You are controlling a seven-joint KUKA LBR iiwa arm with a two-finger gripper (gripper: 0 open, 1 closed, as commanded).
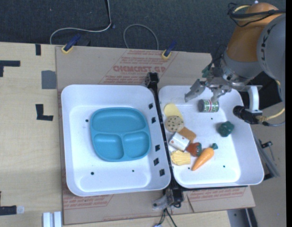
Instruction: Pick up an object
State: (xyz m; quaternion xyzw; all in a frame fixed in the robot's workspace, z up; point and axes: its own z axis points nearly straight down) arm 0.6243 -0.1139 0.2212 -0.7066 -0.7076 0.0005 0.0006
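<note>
Gripper (205,92) spread open, nothing held, over the right white bin (246,171).
A small green-labelled can (208,106) is seen just below its fingers, the orange plastic carrot (203,158) well apart.

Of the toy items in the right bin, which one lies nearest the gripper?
The small can, on its side just below the gripper. The dark green piece, carrot and cookie all lie farther off.
</note>
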